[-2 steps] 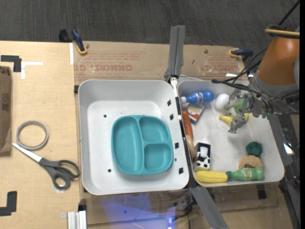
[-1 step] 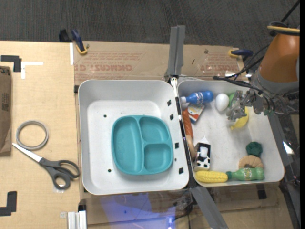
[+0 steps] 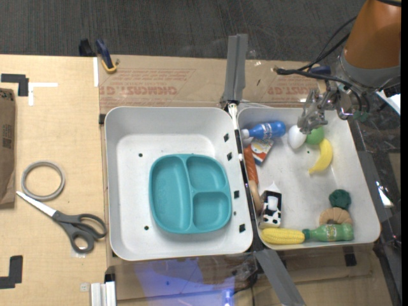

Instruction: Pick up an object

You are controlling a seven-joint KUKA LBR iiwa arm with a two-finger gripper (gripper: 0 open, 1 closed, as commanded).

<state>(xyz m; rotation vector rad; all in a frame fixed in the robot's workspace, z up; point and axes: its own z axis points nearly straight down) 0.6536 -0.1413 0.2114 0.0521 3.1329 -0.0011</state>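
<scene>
My gripper (image 3: pixel 312 121) hangs over the far part of the right bin (image 3: pixel 364 171), just above a white egg (image 3: pixel 296 138) and a green ball (image 3: pixel 316 137). A yellow banana (image 3: pixel 322 157) lies just in front of them. Left of the egg lie a blue bottle (image 3: pixel 266 131) and an orange packet (image 3: pixel 260 150). Along the bin's near side are a cow-patterned carton (image 3: pixel 272 209), a corn cob (image 3: pixel 282 236), a green bottle (image 3: pixel 331 233) and a dark green broccoli piece (image 3: pixel 340 199). Nothing is seen held.
The left bin (image 3: pixel 121 171) holds a teal divided plate (image 3: pixel 190 193). On the bench to the left lie scissors (image 3: pixel 67 220) and a tape roll (image 3: pixel 43 179). A blue clamp (image 3: pixel 105 55) sits behind the left bin. Cables trail by the arm's wrist.
</scene>
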